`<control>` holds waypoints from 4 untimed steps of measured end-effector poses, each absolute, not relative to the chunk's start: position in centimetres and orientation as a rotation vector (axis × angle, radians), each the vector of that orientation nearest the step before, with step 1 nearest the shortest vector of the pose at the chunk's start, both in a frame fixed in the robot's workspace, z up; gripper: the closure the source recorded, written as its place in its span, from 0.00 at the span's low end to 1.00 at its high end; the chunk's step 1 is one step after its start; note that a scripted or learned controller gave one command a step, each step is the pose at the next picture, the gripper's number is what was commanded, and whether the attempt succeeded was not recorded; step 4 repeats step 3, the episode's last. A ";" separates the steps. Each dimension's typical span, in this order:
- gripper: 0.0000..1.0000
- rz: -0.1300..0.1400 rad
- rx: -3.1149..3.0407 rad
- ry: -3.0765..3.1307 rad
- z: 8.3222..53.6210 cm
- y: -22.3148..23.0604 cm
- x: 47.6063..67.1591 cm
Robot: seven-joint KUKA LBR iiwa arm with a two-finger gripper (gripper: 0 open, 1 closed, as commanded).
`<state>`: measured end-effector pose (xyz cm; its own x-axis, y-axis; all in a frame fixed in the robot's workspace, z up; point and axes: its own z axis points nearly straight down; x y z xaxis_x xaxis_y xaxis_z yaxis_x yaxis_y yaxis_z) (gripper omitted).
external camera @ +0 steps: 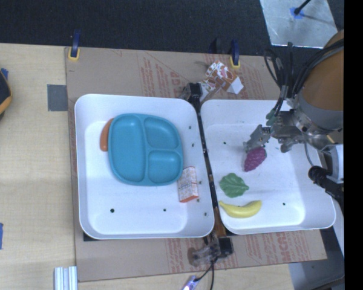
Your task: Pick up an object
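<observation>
- Toward the middle of the right bin (290, 213) you see a purple grape bunch (255, 158), the likeliest pick, lying free on the floor with bare white around it.
- Just above it hangs the gripper (258, 139), reaching in from the right; you cannot tell whether its fingers are spread or closed, and nothing shows between them.
- Below the grapes, a green leafy piece (233, 185) and a yellow banana (241, 208) lie apart, so you risk little crowding.
- Across the divide, the left bin (91, 216) holds a blue divided plate (146, 149), an orange item (104, 136) tucked under its edge, and a small carton (188, 184).
</observation>
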<state>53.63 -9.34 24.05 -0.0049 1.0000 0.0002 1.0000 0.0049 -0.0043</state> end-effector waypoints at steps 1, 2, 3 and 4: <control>0.00 0.008 -2.215 -2.224 14.3 -13.2 60.8; 0.00 0.006 -2.214 -2.226 9.1 -12.9 58.2; 1.00 0.010 -2.211 -2.230 10.2 -13.0 58.2; 1.00 0.010 -2.211 -2.230 10.2 -13.0 58.2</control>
